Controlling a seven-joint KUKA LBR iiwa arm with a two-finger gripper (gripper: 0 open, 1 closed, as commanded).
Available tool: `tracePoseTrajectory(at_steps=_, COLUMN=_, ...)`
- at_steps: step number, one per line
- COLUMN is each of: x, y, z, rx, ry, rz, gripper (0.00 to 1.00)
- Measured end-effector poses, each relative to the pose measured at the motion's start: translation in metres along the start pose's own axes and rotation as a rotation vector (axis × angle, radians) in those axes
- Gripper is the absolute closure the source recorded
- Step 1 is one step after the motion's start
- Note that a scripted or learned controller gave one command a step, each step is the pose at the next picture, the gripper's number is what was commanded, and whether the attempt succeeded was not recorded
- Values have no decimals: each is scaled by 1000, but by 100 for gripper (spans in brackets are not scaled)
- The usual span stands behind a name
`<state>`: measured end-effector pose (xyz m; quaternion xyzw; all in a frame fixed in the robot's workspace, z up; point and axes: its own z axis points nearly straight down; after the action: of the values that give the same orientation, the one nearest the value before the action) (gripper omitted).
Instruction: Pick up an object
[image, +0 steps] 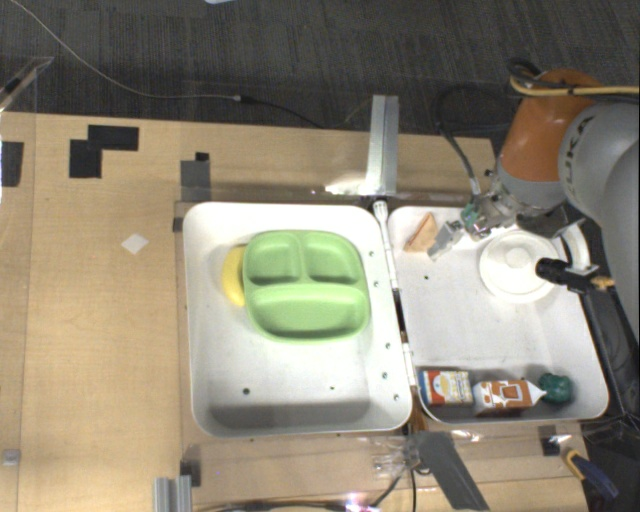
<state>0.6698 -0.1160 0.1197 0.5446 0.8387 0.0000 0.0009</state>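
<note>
Fingers of the gripper (452, 236) hang at the right bin's (470, 330) back edge, spread unreadable, just beside a tan wedge (420, 232), so the approach looks underway and the next move calls for descending onto it.

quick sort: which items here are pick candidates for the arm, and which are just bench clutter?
Pick candidates:
- green divided tray, left bin
- yellow item under its edge
- tan block, near the end effector
- white disc
- small carton
- bottle

Clutter:
- black tape patches
- cables
</note>
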Motion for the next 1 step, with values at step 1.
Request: tracePoseTrajectory(at_steps=1, x=38, y=18, z=-65, rx=-3, ry=-1, rz=-197, gripper=0)
